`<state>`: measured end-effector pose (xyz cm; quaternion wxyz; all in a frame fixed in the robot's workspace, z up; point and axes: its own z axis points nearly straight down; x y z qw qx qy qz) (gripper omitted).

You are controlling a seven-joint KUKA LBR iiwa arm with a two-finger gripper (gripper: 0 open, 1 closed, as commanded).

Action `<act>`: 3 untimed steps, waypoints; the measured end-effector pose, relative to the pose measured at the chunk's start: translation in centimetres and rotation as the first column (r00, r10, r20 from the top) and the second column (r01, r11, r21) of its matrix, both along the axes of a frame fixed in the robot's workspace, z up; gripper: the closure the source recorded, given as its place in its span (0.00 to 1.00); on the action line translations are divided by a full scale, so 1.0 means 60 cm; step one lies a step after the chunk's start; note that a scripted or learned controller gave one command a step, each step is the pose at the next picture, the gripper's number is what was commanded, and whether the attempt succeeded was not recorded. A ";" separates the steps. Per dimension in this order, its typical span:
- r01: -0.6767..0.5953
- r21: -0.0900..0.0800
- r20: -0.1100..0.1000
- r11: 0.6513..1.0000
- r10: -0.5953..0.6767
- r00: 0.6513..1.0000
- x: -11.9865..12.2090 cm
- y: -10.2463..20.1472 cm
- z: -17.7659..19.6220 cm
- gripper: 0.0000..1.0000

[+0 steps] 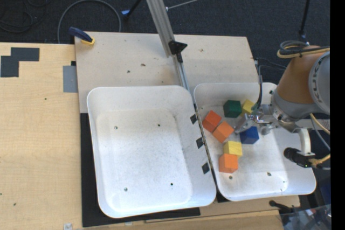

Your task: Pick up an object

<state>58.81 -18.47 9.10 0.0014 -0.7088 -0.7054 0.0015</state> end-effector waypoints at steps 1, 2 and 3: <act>0.002 0.001 0.002 1.000 -0.002 1.000 0.003 -0.001 0.016 1.00; -0.002 -0.002 0.012 1.000 0.002 1.000 -0.090 -0.030 0.007 1.00; -0.011 0.002 0.009 1.000 0.011 1.000 -0.059 0.120 0.184 1.00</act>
